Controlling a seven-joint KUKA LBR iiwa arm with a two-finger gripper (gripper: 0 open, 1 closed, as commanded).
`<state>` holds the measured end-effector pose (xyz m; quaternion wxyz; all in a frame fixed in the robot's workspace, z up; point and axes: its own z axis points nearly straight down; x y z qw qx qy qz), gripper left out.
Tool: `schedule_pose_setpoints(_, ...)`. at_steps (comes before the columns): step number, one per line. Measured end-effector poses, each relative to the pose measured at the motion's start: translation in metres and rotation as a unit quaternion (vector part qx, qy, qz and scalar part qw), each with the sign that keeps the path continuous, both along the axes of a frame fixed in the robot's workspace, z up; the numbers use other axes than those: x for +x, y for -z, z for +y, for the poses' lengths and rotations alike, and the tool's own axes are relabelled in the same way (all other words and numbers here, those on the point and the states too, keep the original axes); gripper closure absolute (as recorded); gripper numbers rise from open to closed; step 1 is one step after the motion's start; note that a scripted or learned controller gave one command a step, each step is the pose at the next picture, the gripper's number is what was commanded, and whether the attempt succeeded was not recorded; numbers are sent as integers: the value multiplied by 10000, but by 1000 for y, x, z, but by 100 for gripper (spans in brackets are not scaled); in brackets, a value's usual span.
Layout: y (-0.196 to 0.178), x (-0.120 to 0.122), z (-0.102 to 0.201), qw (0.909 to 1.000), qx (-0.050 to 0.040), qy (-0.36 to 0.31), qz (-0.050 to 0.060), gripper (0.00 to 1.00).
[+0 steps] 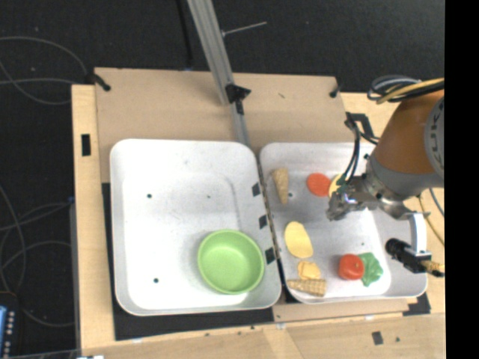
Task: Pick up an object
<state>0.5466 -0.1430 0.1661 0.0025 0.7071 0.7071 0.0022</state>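
The hand (pixel 340 203) hangs low over the right bin (pixel 329 159), just beside an orange disc (pixel 318 184); whether it is apart or together I cannot tell. The same bin holds a tan cone (pixel 281 185), a yellow piece (pixel 298 238), a waffle piece (pixel 307 285) and what looks like a tomato (pixel 351 266) with green leaves. A green bowl (pixel 230 261) sits in the left bin (pixel 165 193).

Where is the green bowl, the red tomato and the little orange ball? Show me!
green bowl (pixel 230 261), camera view, the middle of its inside.
red tomato (pixel 350 267), camera view, its red body, beside the green leafy part.
orange ball (pixel 319 184), camera view, the middle of its top.
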Motion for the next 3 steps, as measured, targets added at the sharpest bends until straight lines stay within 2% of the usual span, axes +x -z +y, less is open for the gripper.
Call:
schedule_pose_setpoints(1, -62, 3, 6, 10000, -6, -23, -10, 100)
schedule_pose_setpoints(2, -78, 5, 6, 10000, 3, -26, 13, 100)
schedule_pose_setpoints(3, -86, 3, 58, 10000, 12, -41, 24, 100)
